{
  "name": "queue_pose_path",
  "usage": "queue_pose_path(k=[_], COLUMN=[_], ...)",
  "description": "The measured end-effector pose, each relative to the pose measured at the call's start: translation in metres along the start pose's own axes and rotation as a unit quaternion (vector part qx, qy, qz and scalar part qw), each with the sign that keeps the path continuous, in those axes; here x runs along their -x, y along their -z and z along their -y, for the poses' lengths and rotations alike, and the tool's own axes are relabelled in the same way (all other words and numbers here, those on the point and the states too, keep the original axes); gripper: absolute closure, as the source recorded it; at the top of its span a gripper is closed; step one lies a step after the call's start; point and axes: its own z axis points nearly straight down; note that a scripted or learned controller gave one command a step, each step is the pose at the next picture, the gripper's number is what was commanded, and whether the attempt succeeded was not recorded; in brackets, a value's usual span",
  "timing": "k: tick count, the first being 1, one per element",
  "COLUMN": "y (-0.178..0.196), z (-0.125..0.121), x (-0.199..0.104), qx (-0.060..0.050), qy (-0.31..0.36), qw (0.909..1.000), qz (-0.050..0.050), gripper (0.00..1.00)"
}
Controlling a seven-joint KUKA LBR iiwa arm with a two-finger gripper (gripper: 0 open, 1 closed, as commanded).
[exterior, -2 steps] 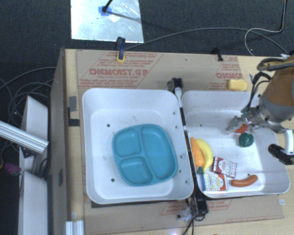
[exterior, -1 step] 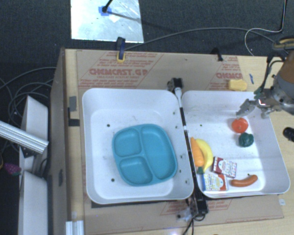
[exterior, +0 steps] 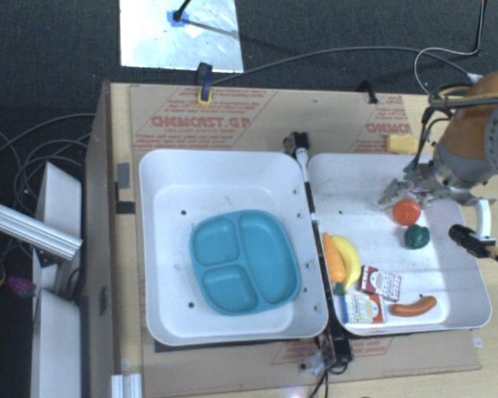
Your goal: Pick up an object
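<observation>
You are looking down on a table (exterior: 232,114) covered in printed cardboard, with two shallow white bins side by side. The left white bin (exterior: 174,181) carries a blue plastic plate with three compartments (exterior: 244,260), lying near its middle toward the front edge. The right white bin (exterior: 349,189) carries the small things. A yellow plastic banana (exterior: 348,259) lies against the bin's left wall, touching an orange carrot-shaped toy (exterior: 334,260) beside it. Just in front of these sit two small printed cartons, one red and white (exterior: 379,283), the other lighter with yellow print (exterior: 363,308). A red-brown toy sausage (exterior: 412,306) lies near the front right corner. A round red-orange toy tomato (exterior: 406,212) and a dark green lumpy toy (exterior: 416,238) sit close together toward the bin's right side.

The grey arm's gripper (exterior: 409,192) hangs low just behind the tomato, near the bin's back right part. You cannot tell whether it is spread or pressed together.
</observation>
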Motion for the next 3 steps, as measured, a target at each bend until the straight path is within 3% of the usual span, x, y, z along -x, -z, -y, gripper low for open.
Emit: queue_pose_path(k=[2,3], y=[0.001,0.077], z=[0.036,0.005], x=[0.0,0.001], qx=[0.0,0.002], qy=[-0.001,0.0], qw=[1.0,1.0], qz=[0.0,0.001], gripper=[0.0,0.0])
